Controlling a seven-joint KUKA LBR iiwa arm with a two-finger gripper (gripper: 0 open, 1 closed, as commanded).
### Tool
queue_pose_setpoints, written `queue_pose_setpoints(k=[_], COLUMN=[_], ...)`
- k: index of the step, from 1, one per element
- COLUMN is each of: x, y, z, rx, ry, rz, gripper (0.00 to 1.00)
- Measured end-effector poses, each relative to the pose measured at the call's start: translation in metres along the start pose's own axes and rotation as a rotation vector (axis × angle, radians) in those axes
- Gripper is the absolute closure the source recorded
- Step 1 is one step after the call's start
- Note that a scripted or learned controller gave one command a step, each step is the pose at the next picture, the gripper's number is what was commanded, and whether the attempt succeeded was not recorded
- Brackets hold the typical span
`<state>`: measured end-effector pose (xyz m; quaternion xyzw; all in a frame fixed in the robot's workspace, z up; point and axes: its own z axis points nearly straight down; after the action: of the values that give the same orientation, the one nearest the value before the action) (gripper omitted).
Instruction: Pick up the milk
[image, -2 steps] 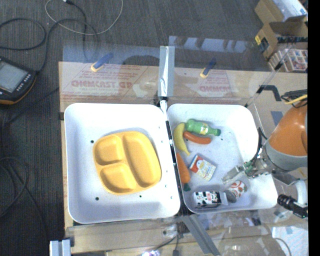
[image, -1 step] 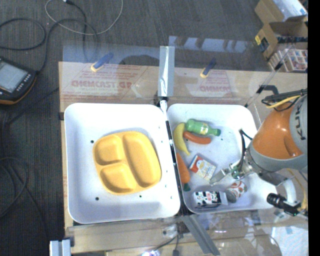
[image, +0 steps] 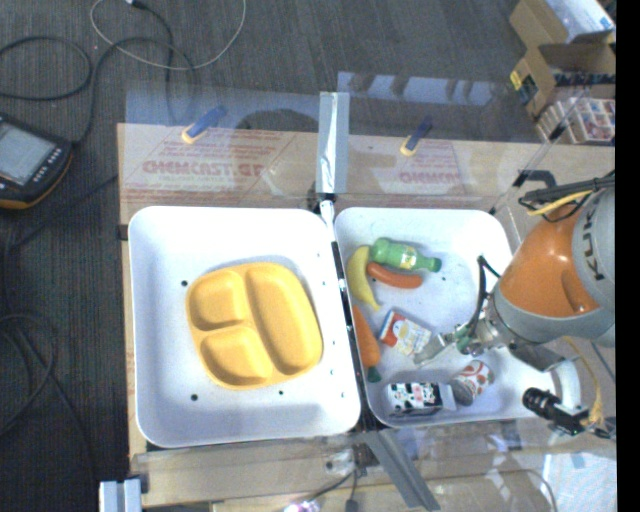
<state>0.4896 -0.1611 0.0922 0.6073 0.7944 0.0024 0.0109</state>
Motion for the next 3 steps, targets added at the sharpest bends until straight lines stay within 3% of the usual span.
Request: queue_pose_setpoints(k=[1,2,3], x=[-0.038,-0.026,-0.030], y=[-0.016,-0.010,-0.013], z=[-0.032,0.001,-0.016], rx=[0.019,0.011,0.016], ry=[0.012,0.007,0.015], rz=[0.089,-0.078,-0.118], gripper=[0.00,0.00,0.00])
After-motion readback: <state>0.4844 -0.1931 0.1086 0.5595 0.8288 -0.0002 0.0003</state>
